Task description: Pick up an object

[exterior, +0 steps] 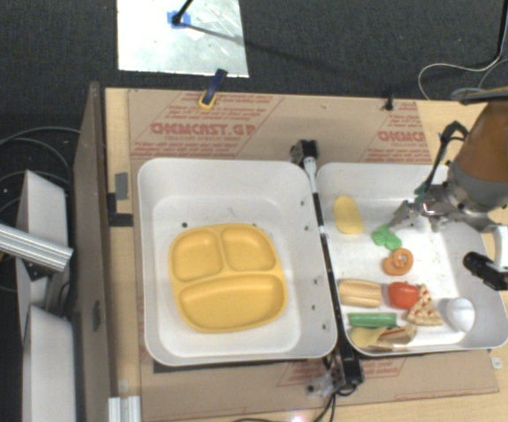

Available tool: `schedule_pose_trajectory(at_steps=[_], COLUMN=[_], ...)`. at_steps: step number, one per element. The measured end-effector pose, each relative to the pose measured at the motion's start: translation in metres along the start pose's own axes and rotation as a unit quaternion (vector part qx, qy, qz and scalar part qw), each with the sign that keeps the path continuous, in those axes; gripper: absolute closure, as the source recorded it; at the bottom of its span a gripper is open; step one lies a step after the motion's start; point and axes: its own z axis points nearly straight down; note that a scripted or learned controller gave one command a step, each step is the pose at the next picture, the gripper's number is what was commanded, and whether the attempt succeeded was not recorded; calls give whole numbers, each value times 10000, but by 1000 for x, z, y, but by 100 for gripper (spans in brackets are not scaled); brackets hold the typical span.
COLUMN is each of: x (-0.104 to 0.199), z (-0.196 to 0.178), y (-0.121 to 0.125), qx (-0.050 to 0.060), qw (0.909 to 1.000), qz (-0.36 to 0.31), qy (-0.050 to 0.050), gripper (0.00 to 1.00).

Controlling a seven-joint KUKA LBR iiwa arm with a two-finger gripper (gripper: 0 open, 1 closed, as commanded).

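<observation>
A grey robot arm [500, 161] with an orange band reaches in from the right over the right-hand white bin [482, 275], its gripper [415, 207] hanging low above the bin's upper part, just beside a small green toy [385, 236]. How far the claw is open cannot be made out from this angle, and nothing is seen between its tips. Toy food lies scattered across the same bin: a pale yellow piece [349, 214] near the top, an orange slice [398, 260] below the green toy, a hot dog bun [360, 293], a red tomato [402, 294], a pizza slice [424, 309], a white egg [458, 312], a green strip [373, 321] and a sandwich piece [388, 335] toward the near edge. The left bin [162, 236] holds a yellow divided plate [228, 277].
</observation>
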Motion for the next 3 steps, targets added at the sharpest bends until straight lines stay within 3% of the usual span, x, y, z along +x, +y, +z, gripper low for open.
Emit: schedule_pose_trajectory(at_steps=[1, 2, 3], x=[53, 51, 52], z=[28, 26, 14], y=[-42, -81, -78], qx=[75, 66, 40], qw=[10000, 10000, 10000], qz=[-3, 25, 11], qy=[38, 27, 31], gripper=[0, 0, 100])
